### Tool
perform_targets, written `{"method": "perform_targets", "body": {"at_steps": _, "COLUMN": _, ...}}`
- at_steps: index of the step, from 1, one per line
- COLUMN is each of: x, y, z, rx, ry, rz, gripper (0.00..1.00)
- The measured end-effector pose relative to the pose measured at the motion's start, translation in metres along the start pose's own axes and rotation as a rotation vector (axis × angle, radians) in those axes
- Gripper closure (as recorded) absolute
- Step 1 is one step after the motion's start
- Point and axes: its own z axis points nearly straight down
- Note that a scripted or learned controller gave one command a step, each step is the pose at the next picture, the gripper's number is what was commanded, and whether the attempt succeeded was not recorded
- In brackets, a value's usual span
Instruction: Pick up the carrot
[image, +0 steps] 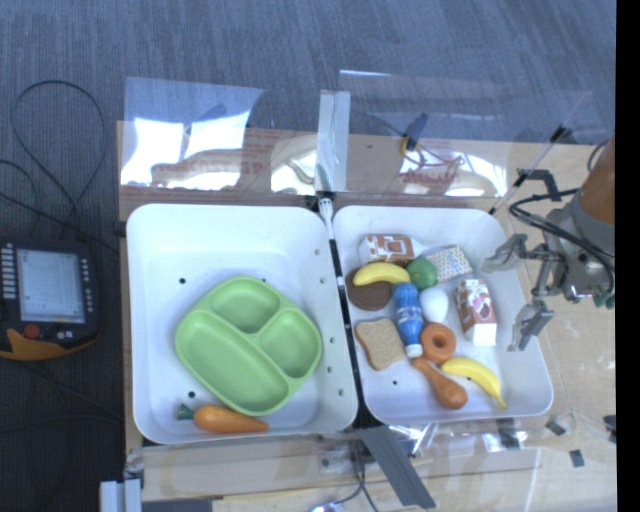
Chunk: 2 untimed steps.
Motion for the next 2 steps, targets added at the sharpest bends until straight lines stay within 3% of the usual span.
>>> {"method": "perform_targets", "body": {"at_steps": 1, "x": 0.052, "y": 0.072, "z": 0.09, "rx": -0.005, "ry": 0.01, "rz": 0.033, "gripper": 0.0}}
{"method": "perform_targets", "body": {"at_steps": 2, "x": 0.051, "y": 0.114, "z": 0.1, "rx": -0.002, "ry": 0.002, "rz": -0.057, "gripper": 0.0}}
